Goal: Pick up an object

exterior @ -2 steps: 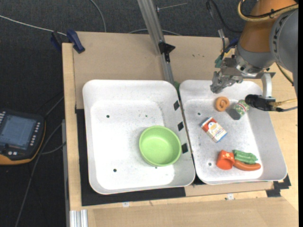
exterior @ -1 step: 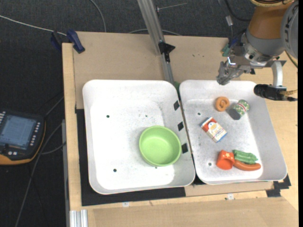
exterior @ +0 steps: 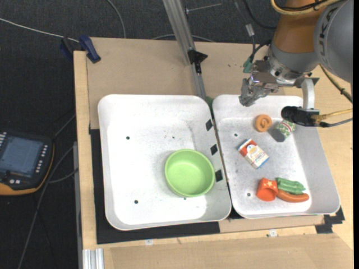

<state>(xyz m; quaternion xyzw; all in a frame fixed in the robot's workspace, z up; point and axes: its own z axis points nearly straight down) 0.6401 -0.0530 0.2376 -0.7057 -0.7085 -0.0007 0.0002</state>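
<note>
Carrot toy (tool hovering apart)

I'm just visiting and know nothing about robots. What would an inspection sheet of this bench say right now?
Surface: bench bearing left bin and right bin, side by side.
Job's things: right bin holds orange ring, small box, green-capped piece, red and green toy vegetables.
Clutter: green bowl in the left bin.
Grippers: gripper above the right bin's far edge, nothing seen in it.
Cables: cables on the dark floor.
Surroundings: handheld screen unit at left, metal pole.
</note>
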